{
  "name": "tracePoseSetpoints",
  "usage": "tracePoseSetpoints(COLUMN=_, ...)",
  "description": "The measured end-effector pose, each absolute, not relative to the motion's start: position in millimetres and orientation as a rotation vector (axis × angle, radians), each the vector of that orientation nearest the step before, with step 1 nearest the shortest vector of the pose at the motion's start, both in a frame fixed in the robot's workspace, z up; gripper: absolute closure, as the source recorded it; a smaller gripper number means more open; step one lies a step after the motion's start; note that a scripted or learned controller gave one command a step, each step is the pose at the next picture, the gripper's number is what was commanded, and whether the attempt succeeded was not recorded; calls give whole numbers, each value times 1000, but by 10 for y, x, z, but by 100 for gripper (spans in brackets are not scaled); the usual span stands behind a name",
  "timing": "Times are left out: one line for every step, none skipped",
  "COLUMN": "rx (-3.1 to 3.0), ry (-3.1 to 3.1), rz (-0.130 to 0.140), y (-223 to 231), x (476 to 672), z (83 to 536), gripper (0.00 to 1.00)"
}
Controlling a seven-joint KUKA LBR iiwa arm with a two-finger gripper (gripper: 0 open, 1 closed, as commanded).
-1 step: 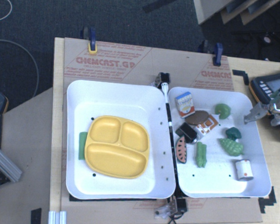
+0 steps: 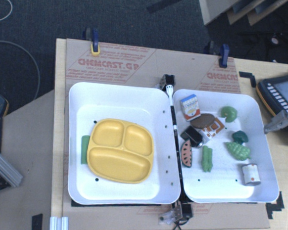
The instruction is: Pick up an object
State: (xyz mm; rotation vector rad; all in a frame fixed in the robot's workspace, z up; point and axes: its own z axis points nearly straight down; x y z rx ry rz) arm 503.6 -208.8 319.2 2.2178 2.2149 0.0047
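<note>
camera view: right bin (image 2: 266, 171) held small toy foods, among them a watermelon slice (image 2: 186, 153) by its left wall, a green pickle (image 2: 207, 158) and a small can (image 2: 250, 174) | left bin (image 2: 75, 131) held a yellow divided plate (image 2: 121, 150) | claw state could not be told | the can looked light, rigid, smooth; best pinched across its sides

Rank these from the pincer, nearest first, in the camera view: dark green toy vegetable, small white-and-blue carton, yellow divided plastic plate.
1. dark green toy vegetable: right side of the right bin, closest to the pincer.
2. small white-and-blue carton: right bin's upper-left corner.
3. yellow divided plastic plate: left bin.
</note>
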Motion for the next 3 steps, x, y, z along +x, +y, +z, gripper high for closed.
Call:
tracePoseSetpoints(rx=2216, ry=2217, rz=2, y=-2088, x=5057, z=3255, gripper=100)
tracePoseSetpoints(rx=2228, ry=2222, rz=-3, y=-2248, x=4800, z=2943, gripper=100)
tracePoseSetpoints(rx=2225, ry=2226, rz=-3, y=-2229, x=4931, z=2531, gripper=100)
